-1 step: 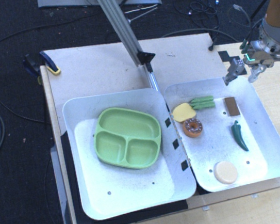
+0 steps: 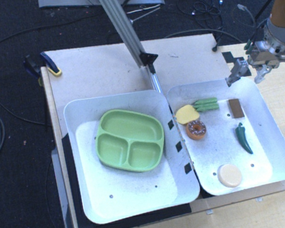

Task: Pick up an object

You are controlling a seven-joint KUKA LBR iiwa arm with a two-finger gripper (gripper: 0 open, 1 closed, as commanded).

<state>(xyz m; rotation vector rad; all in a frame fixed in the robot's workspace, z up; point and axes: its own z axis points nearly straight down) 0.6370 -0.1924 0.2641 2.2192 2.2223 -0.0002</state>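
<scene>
The arm [image 2: 281, 21] reaches in from the right, its gripper [image 2: 249, 74] open, fingers spread downward

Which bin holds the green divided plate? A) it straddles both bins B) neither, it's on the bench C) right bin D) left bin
D: the green divided plate lies flat inside the left bin, apart from the toy food in the right bin, such as the donut and the green pepper.
</scene>
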